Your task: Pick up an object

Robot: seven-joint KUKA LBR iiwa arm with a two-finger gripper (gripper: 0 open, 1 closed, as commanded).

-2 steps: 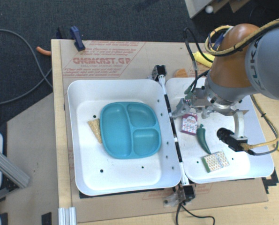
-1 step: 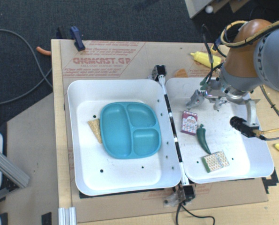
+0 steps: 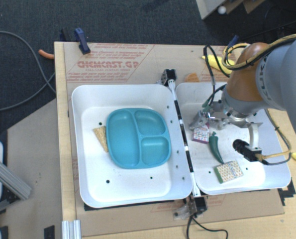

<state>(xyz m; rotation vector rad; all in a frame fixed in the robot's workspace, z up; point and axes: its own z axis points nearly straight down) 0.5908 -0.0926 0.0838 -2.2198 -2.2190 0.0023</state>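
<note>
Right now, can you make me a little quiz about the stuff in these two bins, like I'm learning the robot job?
1. True or false: the blue divided plate lies in the right bin.
2. Which thing lies nearest the gripper? A) the green pepper-shaped toy B) the small pink and white packet C) the patterned sponge block
3. Fill in: a tan cracker-like piece peeks out from under the plate's ____ edge.

Key
1. False: it lies in the left bin.
2. B.
3. Left.
</note>
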